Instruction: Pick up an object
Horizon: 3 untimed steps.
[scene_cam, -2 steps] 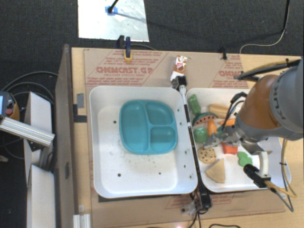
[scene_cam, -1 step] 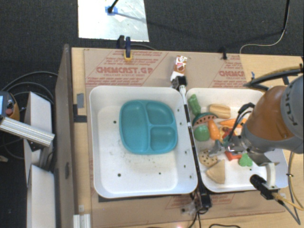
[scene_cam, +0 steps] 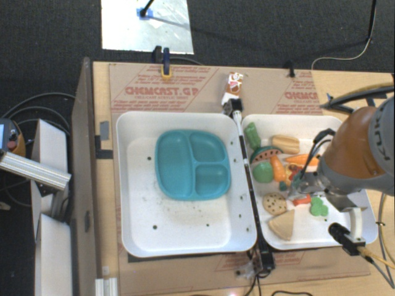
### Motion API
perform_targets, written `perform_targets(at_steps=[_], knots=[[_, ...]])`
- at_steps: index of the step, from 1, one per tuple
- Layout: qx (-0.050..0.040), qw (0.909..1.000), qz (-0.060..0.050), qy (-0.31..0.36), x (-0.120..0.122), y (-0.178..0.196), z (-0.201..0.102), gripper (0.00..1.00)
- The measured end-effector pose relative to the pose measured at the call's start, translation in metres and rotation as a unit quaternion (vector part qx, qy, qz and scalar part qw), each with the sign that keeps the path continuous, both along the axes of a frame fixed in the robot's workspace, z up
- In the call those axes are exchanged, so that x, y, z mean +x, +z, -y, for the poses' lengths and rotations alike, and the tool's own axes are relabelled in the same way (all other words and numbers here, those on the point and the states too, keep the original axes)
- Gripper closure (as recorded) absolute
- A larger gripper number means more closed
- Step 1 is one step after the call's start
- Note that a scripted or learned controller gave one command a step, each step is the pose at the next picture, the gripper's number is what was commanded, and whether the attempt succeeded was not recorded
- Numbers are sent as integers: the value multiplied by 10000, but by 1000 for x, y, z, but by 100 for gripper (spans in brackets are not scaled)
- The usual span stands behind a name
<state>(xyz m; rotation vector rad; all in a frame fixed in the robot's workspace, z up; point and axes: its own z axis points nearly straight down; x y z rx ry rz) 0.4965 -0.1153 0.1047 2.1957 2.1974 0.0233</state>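
A teal divided plate point(scene_cam: 192, 164) lies in the left white bin point(scene_cam: 137, 230) on the bench.

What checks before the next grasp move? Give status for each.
1. Gripper over the right bin: ok.
2. Toys within reach under it, carrot and green piece: ok.
3. Finger state: cannot tell, wrist blocks the view.
4. Anything held: cannot tell.
5. Pile crowded around green ball and cookie, so a clean single pick: not ok.
6. Teal tray lies flat in left bin, out of the arm's way: ok.
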Motion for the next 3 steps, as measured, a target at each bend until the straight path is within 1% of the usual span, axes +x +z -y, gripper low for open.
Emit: perform_targets(at_steps=[1,2,3], knots=[[67,9999,-135,27,-8,83,-14,100],[70,9998,-166,11,-9,79,-14,0],[54,9999,-150,8,36,-24,9,0]])
